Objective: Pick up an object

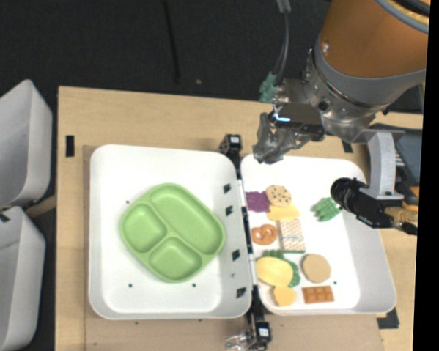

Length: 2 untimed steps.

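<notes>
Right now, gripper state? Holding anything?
Gripper: fingers' state cannot be told; nothing visibly held; it sits above the right bin's far left corner.

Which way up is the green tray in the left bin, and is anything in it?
Right way up and empty: the green tray lies flat in the left bin, its three hollows facing up, all bare.
</notes>
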Available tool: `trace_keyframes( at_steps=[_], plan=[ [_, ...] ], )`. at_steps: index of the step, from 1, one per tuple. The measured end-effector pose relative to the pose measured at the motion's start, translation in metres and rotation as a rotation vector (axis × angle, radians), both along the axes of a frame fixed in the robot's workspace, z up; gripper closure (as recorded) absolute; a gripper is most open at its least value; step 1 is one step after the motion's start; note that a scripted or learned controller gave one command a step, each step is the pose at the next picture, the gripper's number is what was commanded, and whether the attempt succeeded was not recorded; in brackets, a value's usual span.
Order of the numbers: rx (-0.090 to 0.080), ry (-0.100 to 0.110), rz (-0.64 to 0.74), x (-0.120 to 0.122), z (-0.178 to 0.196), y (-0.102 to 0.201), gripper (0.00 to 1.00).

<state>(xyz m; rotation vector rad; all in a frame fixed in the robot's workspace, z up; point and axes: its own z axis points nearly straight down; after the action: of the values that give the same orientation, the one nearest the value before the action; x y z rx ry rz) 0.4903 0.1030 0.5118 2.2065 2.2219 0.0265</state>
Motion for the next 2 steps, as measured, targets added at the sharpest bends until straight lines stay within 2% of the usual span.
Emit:
trace_keyframes(
  at_steps=[1, 2],
  plan=[
    [-0.007, 0.023, -0.002, -0.001, -0.072, 0.009, 1.00],
    [-0.007, 0.017, 0.005, 0.000, -0.058, 0.008, 1.00]
  ],
)
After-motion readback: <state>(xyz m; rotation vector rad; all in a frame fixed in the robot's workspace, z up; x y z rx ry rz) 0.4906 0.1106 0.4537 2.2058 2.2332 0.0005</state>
